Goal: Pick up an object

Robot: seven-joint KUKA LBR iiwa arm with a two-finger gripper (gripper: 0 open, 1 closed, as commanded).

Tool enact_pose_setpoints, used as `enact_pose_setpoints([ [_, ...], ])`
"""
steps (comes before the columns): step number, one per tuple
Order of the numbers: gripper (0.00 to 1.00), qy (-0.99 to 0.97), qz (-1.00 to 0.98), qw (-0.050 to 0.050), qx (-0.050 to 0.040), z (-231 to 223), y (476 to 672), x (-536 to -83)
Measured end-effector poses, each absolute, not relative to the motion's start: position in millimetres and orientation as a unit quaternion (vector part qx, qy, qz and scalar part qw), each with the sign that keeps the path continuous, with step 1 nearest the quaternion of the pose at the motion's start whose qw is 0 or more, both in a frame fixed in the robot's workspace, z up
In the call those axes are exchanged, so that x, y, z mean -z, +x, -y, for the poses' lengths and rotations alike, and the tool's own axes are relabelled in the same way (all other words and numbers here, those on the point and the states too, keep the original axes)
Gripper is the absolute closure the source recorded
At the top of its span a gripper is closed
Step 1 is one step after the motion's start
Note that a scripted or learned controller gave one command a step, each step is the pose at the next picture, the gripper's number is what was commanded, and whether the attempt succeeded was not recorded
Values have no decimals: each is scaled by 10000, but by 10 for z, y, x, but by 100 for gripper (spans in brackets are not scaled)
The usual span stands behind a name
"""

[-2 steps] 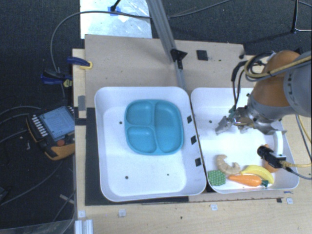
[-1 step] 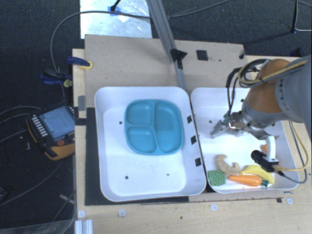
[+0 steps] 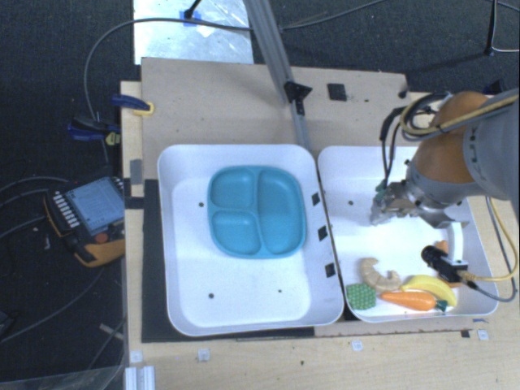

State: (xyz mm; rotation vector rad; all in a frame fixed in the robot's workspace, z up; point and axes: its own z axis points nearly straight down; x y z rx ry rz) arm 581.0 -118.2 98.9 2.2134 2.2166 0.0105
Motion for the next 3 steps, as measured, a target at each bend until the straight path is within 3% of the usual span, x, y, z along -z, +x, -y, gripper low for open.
enact_pose_setpoints([
  [3,100,7053,-7089,24,-18,1098,5683,-2483],
])
